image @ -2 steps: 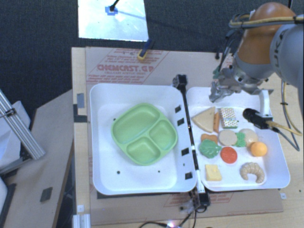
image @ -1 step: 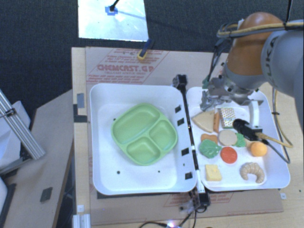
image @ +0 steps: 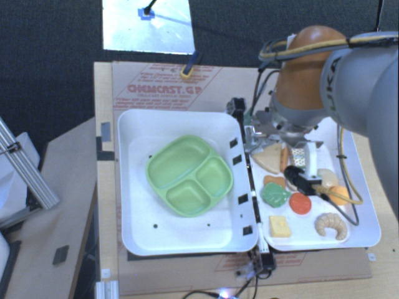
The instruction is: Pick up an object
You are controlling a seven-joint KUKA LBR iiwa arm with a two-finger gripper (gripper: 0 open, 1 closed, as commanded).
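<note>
The play-food pieces lie crowded in the right white bin (image: 368, 229): a pale tan wedge-shaped slice (image: 268, 157), a small orange piece (image: 273, 181), a green leafy vegetable piece (image: 275, 195), a red round tomato-like piece (image: 300, 204), a yellow cheese block (image: 280, 226) and a beige croissant (image: 331, 225) near the front rim. Most touch or sit just beside one another, with bare floor only along the front and right edges. The grey arm's hand (image: 299, 167) hangs low over the middle of this cluster; I cannot tell its state. In the left white bin (image: 134, 229), a light green three-compartment plastic tray (image: 189, 175) sits centred with open room around it. Behind the bins, the cardboard sheet (image: 165, 89) on the table reads "CHEMCAST".
</note>
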